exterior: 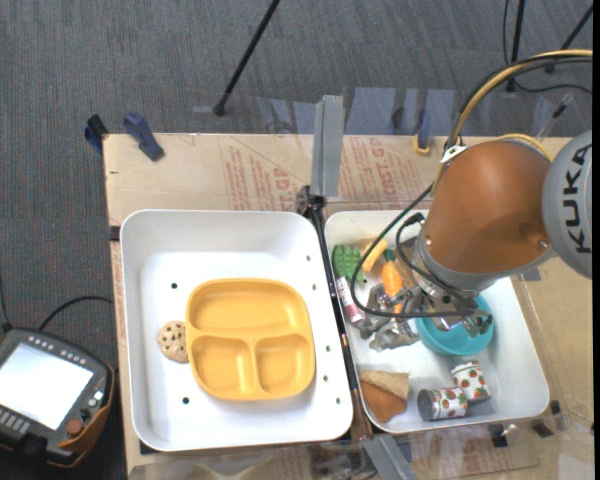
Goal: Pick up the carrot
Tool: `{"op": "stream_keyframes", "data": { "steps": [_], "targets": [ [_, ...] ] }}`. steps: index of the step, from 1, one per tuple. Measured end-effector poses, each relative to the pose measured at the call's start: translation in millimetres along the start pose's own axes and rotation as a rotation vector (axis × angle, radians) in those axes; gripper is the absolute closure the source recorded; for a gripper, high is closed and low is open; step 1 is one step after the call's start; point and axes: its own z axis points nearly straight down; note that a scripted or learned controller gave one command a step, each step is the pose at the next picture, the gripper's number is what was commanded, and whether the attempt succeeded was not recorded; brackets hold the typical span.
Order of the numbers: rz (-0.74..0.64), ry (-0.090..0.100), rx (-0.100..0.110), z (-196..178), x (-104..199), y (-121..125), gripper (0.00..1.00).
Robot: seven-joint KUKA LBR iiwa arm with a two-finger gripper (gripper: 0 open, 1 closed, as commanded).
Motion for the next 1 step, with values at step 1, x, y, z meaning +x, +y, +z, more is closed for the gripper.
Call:
{"op": "stream_keyframes", "data": {
  "steps": [1],
  "targets": [
    [-0.111,-0.013,0.006,-106.8,-54.8,10.0,1.0]
  ]
}}
